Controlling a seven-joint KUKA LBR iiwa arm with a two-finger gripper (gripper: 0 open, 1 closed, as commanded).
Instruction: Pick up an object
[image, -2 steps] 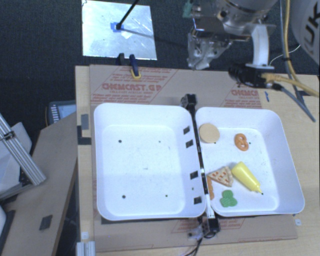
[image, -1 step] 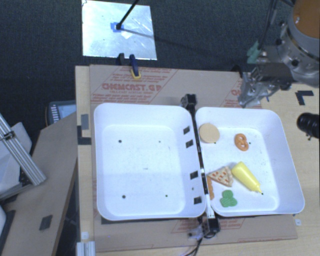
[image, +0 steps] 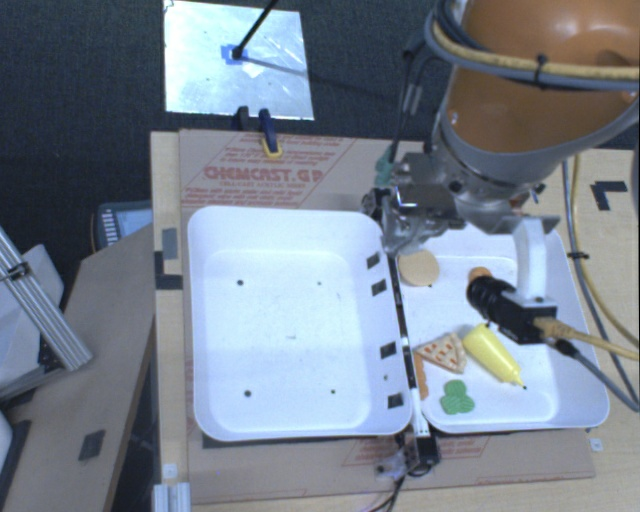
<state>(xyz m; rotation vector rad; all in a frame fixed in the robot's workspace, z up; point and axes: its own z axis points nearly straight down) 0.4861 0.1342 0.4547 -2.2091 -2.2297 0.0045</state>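
The right bin (image: 575, 400) holds a tan round cookie (image: 420, 268), a small orange piece (image: 480, 272), a triangular cracker (image: 441, 352), a yellow pointed bottle-like item (image: 493, 354), a green clump (image: 458, 400) and a thin orange stick (image: 421, 376). My gripper (image: 402, 228) hangs low over the far left corner of that bin, by the divider, just above and left of the cookie. The bulky wrist with its orange band (image: 540, 60) hides the bin's far part.
The left white bin (image: 200, 330) lies beside the right one. A black unit on a white bracket (image: 505, 305) sits over the right bin with a cable trailing right. Cardboard (image: 270, 170) underlies both bins, and a shiny metal sheet (image: 235, 60) lies beyond.
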